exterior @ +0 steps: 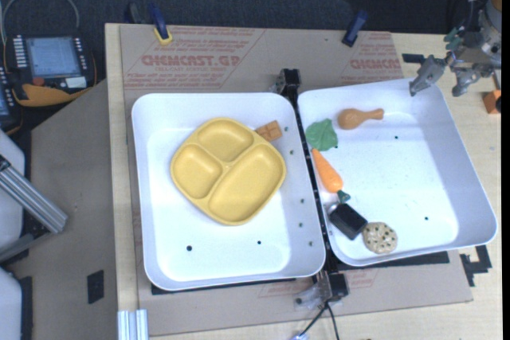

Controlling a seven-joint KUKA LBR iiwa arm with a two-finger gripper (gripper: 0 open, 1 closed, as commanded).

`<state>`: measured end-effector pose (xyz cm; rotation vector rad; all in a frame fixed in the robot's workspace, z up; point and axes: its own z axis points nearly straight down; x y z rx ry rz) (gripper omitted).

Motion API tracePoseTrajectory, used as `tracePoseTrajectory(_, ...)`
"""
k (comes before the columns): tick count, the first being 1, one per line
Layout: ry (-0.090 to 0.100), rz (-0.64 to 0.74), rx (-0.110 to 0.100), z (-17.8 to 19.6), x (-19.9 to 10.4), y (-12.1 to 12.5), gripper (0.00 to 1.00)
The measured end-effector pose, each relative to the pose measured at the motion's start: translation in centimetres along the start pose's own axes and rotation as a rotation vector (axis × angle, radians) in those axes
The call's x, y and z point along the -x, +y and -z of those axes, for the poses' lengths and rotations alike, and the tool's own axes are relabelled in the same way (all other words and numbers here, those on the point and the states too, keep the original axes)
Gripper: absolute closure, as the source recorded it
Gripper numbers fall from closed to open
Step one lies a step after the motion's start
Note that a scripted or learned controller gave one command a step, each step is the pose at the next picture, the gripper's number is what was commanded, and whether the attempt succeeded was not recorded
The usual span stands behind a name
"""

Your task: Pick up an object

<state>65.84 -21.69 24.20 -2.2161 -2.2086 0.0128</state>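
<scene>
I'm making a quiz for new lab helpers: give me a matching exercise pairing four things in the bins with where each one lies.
Things:
1. yellow divided plate
2. chicken drumstick
3. cookie
4. carrot

Places:
A. near front edge of the right bin
B. far part of the right bin
C. middle of the left bin
D. left side of the right bin, below the green leaf

Pairs: 1-C, 2-B, 3-A, 4-D
</scene>
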Motion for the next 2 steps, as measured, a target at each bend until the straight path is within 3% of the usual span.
tracePoseTrajectory(1,-0.004,0.004,0.015,1.0,-0.1,0.3,0.00)
tracePoseTrajectory(2,-0.003,0.004,0.013,-5.1,-0.2,0.5,0.00)
